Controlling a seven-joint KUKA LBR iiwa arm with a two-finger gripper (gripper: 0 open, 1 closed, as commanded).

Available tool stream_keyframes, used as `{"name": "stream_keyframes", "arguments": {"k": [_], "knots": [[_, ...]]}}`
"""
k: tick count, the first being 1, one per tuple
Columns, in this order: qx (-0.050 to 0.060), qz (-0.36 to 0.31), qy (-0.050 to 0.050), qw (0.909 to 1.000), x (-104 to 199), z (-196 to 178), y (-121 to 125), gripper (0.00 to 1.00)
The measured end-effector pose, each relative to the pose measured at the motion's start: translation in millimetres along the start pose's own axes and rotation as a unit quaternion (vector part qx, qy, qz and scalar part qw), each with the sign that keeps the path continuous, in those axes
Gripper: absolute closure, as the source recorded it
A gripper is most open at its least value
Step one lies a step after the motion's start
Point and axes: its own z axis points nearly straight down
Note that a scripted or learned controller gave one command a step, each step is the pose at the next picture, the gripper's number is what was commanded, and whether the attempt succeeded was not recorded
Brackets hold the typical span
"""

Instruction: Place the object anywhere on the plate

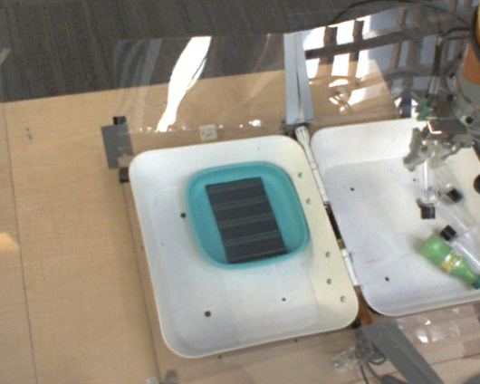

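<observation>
A teal plate (204, 231) with rounded corners lies in the left bin (188, 315), and a dark grey ridged slab (246, 219) rests on its middle. The object, a small clear bottle with a green label (455, 261), lies on its side near the front right corner of the right bin (377, 236). My gripper (439, 203) hangs over the right bin just behind the bottle, pointing down. It is open, with nothing between its fingertips (427, 210), and it stands apart from the bottle.
The bins meet at a narrow ridge (329, 217). A metal frame and cables (360, 36) stand behind the right bin. Clear sheeting covers the wooden bench (51, 266) around the bins.
</observation>
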Motion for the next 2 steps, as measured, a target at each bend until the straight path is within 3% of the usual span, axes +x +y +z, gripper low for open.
{"name": "stream_keyframes", "arguments": {"k": [1, 2], "knots": [[0.001, -0.043, 0.000, 0.9991, 54.9, 33.7, -47.8, 1.00], [0.001, -0.043, 0.000, 0.9991, 54.6, 33.5, -47.7, 0.00]]}}
